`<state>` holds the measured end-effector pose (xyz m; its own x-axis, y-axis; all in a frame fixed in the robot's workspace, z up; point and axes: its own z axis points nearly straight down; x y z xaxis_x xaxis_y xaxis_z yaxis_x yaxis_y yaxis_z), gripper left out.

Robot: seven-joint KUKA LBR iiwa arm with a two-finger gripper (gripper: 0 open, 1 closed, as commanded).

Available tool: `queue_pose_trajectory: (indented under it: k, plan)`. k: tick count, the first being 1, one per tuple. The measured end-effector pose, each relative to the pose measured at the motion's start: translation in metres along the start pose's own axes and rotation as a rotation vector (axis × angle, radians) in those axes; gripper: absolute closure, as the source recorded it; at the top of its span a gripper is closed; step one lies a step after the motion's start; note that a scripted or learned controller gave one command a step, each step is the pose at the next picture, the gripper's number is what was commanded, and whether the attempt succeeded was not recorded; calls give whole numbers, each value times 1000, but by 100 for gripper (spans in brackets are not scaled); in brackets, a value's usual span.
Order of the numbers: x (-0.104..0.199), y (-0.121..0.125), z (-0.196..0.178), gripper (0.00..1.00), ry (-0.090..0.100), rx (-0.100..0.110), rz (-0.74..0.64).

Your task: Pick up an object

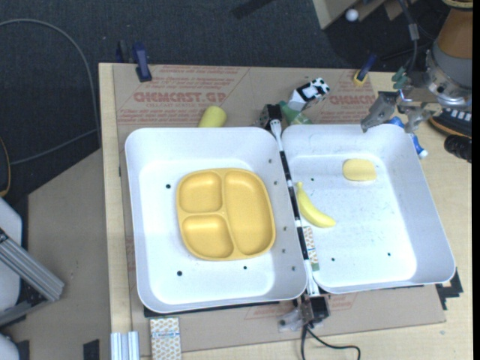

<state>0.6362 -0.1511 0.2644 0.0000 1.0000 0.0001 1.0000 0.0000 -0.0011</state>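
In the right bin (420, 238), a small yellow banana (312, 210) lies against the left wall. A rounded yellow lump (360, 170) rests further back in the same bin. A yellow three-part plate (225, 213) sits in the middle of the left bin (150, 261). My gripper (394, 121) hangs over the far rim of the right bin, up and to the right of the yellow lump. Its fingers (373, 118) are spread open with nothing between them. The grey arm (450, 58) rises out of the picture at the top right.
Behind the bins, on the cardboard-covered bench, lie a yellow cylinder (212, 116) and a black-and-white toy (310, 92). Blue clamps (140, 61) grip the bench's far edge. A clip and cable (309, 315) sit at the front between the bins.
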Motion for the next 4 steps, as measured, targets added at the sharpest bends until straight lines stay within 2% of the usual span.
queue_pose_trajectory:
  k: [1, 2, 3, 4]
  plan:
    - [-31, -2, 113, 0, 0, 1, 1]
    - [5, -8, 171, 0, 1, 0, -1]
    - [-59, 25, 110, 0, -2, -4, 0]
    - [-20, 9, 180, 0, -1, -1, -1]
